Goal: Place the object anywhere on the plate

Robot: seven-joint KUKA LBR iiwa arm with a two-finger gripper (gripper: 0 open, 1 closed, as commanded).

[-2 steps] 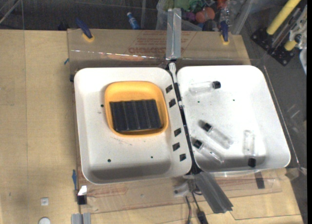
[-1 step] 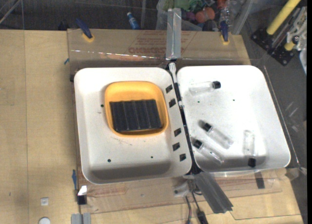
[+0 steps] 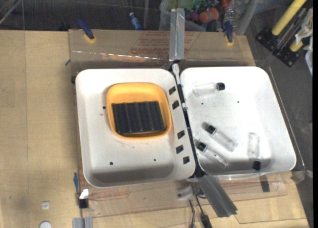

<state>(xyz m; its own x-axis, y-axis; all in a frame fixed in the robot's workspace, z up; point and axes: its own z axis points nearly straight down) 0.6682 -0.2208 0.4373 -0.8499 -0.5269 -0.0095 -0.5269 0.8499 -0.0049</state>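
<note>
Pre-grasp stage by the look of it: four clear black-capped vials [image 3: 219, 138] lie loose in the right bin [image 3: 278, 122], none on the orange plate [image 3: 137, 109] at 9 o'clock in the left bin [image 3: 89, 162]; gripper state cannot be told; next move likely needs one vial pinched.

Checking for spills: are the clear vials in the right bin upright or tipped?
Tipped. All four vials lie on their sides on the right bin floor.
</note>
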